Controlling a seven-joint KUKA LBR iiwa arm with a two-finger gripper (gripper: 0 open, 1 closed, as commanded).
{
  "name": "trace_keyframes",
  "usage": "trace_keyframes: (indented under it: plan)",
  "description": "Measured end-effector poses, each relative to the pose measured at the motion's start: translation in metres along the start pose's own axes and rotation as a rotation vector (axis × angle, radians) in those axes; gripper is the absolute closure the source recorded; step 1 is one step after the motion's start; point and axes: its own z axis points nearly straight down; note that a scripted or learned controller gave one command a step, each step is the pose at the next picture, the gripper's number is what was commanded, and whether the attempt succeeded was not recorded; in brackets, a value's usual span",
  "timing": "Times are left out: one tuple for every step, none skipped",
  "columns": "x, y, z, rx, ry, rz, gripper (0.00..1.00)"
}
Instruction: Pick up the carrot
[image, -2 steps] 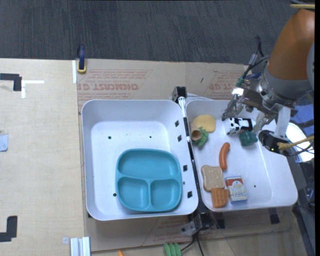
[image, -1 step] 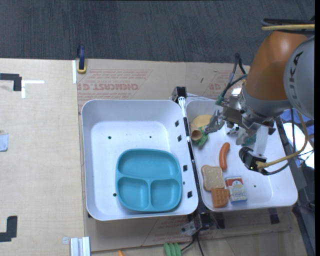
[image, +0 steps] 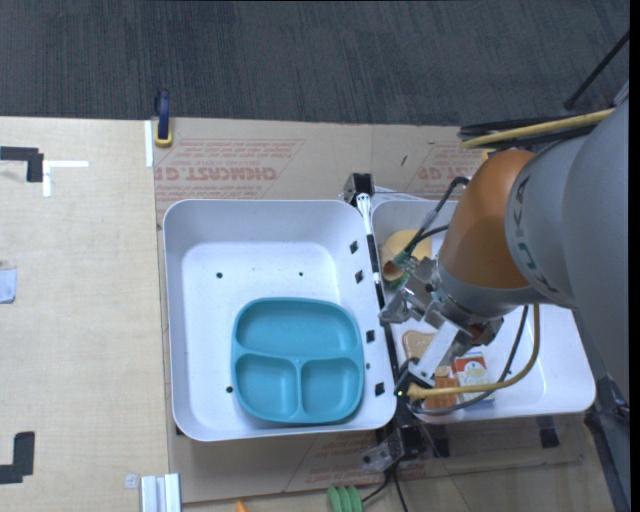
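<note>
Looming closest to us, the grey arm (image: 590, 220) with its orange band (image: 490, 235) reaches over the right bin (image: 560, 395) on the counter (image: 80, 300), its pincer (image: 425, 345) low near the bin's left wall — whether its fingers are spread or pressed together we cannot tell. We cannot pick out the carrot with certainty among the partly hidden items below: a toast-like slice (image: 418, 345), a small printed carton (image: 468, 372) and a yellowish rounded piece (image: 402, 246) at the far end. Beside it, the left bin (image: 200, 240) holds a teal divided plate (image: 297, 360) — lying flat, toward the near side.
</note>
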Motion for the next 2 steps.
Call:
trace_keyframes:
  plan:
    - [0.004, 0.063, -0.035, -0.006, 0.002, -0.113, 0.0]
    - [-0.009, 0.045, -0.001, -0.002, 0.002, -0.03, 0.0]
